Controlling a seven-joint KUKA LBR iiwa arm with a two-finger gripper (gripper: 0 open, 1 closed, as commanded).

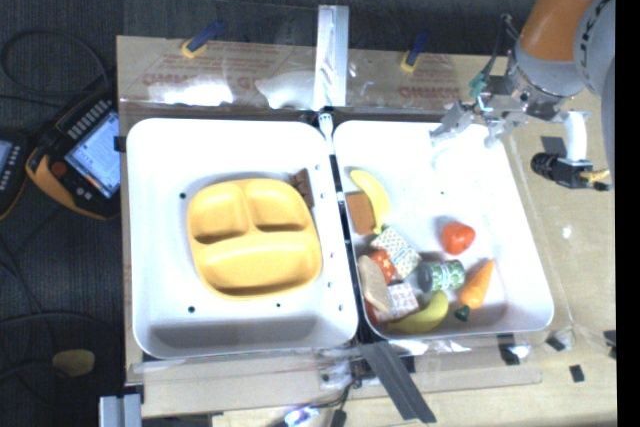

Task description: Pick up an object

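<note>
From the overhead camera I see my two-finger gripper (470, 120) hovering over the right white bin's (520, 215) far edge, fingers spread, nothing held. I'd go for the round red tomato (458, 237) (stands apart), descending straight.

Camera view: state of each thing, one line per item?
gripper: above the right bin's top right corner, holding nothing visible
yellow tray: flat in the left bin, compartments up
tomato: loose in the right bin, apart from the pile
carrot: lying beside the pile, tilted
banana: lying at the pile's near edge
right bin: far half bare
</note>
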